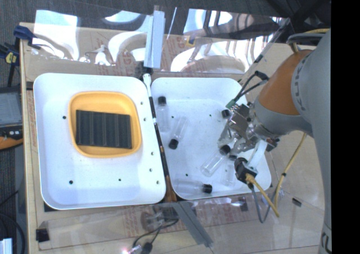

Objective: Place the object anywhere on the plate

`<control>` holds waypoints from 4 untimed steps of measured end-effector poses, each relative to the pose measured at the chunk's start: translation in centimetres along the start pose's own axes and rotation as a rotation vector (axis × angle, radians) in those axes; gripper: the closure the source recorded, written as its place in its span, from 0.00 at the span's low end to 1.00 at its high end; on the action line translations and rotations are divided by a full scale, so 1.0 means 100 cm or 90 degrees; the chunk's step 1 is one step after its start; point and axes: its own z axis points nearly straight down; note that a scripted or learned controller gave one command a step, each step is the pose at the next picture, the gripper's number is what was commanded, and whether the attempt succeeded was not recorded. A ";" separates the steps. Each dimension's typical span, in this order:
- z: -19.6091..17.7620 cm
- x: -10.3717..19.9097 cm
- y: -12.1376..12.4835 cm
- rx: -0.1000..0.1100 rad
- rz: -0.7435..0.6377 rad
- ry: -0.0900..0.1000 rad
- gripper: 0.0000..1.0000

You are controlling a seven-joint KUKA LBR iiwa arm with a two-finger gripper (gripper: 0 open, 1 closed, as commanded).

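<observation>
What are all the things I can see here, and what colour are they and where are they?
Bins: two, white, side by side on the bench.
Plate: one, yellow rim with a dark ridged middle, in the left bin.
Vials: about five that I can make out, clear with black caps, scattered in the right bin; they are see-through, so the count is unsure.
Clear panel: shiny, along the far side of the bench.
Arm: one, grey with an orange band, reaching in from the right.
Gripper: one, dark metal, low over the right side of the right bin.
</observation>
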 end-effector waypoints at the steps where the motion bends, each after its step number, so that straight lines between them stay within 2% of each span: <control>1: 0.029 0.026 -0.046 0.001 -0.082 -0.002 1.00; 2: -0.025 0.066 -0.078 0.000 -0.124 -0.001 1.00; 3: -0.007 0.096 -0.104 0.000 -0.262 -0.001 1.00; 4: 0.005 0.147 -0.085 -0.001 -0.405 -0.002 1.00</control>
